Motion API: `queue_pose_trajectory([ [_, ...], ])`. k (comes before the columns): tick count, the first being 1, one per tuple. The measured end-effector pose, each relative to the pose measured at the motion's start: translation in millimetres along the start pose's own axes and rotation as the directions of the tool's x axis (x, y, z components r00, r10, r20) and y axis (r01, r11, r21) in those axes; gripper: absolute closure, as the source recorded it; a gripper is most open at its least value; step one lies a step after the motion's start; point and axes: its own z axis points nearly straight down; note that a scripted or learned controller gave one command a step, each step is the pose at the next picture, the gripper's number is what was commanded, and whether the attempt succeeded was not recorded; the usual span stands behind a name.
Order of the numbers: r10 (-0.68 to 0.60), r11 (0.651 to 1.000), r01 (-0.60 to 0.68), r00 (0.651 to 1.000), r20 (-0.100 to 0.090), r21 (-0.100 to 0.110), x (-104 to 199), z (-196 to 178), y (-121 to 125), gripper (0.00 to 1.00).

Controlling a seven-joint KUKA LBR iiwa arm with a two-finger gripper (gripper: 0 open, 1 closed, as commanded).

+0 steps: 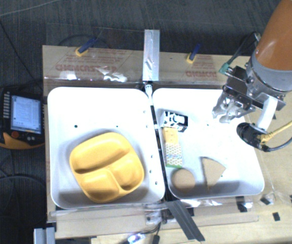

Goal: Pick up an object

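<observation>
Gripper [227, 111] above right bin [237, 187], cardboard wedge [214, 171] below it

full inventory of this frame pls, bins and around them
bins: 2, white, side by side on the bench
tray: 1, yellow, divided, in the left bin
card: 1, black and white, right bin, upper left
box: 1, yellow-green patterned, right bin, along the left wall
disc: 1, tan, right bin, near front wall
wedge: 1, tan, right bin, right of the disc
clips: 2, blue and yellow, on the board behind the bins
pendant: 1, orange and black with screen, on the floor at left
arm: 1, grey with orange band, from the right
gripper: 1, over the right bin's upper right
</observation>
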Motion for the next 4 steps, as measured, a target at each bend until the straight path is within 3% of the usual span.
queue_pose_trajectory([
  [1,-0.133,0.991,0.133,0.991,-0.001,-0.001,-41.9,-52.5,10.8,1.00],
  [2,0.098,0.995,-0.098,0.995,0.000,0.001,57.4,2.2,-47.6,1.00],
  [3,0.138,0.990,-0.138,0.990,0.000,-0.001,36.3,-39.0,-36.1,1.00],
  [4,0.056,0.998,-0.056,0.998,0.000,0.001,66.5,9.0,-52.7,1.00],
])
